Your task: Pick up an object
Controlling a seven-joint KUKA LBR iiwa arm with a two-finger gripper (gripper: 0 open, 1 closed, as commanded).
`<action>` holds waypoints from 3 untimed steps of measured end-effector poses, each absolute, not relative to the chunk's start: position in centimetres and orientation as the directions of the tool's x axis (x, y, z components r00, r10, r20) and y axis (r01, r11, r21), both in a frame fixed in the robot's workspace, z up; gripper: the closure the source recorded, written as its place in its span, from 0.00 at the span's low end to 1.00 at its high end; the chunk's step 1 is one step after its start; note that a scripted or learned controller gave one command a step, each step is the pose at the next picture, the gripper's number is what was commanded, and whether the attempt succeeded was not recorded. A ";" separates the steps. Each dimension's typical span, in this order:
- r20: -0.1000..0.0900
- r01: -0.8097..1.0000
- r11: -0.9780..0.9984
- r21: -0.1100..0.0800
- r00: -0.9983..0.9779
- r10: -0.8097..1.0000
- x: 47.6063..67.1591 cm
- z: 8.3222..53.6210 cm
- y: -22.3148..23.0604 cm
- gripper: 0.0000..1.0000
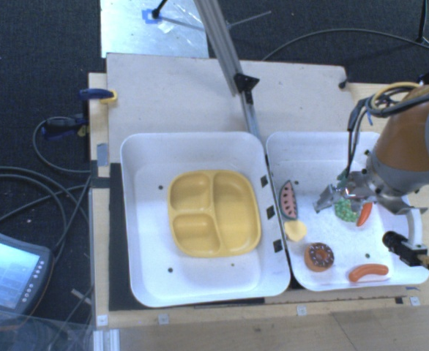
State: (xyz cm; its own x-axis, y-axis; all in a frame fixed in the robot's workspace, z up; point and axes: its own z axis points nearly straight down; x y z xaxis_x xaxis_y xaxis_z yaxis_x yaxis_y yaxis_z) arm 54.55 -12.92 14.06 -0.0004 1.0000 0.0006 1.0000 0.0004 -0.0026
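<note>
1. Nearest the camera, at the front of the right bin (302, 146), lie a sausage (368, 272) and a chocolate doughnut (319, 257). Both sit apart from the gripper and look untouched.
2. Just behind them, a pale yellow piece (296, 230) rests against the wall between the bins, and a watermelon slice (288, 199) lies along that wall.
3. In the middle of the right bin the gripper (340, 197) is down at floor level. Its metal fingers crowd a green, broccoli-like toy (345, 210), and a small carrot (364, 213) lies touching or just beside that toy. I cannot tell how wide the gripper stands, or whether it has hold of anything.
4. My reading is that the step in hand is the reach or the closing on a target, most likely the green toy. No object is lifted clear of the bin.
5. The next move calls for a firm close on one item alone, then a straight lift. The carrot so near could be nudged or caught along with it.
6. The left bin (137, 196) holds a yellow divided plate (214, 213), well apart from the arm.
7. No brand, label or writing can be read anywhere. The handheld screen (6, 263) at far left is too small to make out.
</note>
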 end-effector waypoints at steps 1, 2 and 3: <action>0.001 1.000 0.001 -0.003 -0.001 1.000 54.5 8.8 -12.9 0.00; 0.000 1.000 0.000 0.003 0.000 1.000 54.7 10.2 -12.9 1.00; -0.002 1.000 0.001 0.007 -0.001 1.000 55.0 16.0 -13.9 1.00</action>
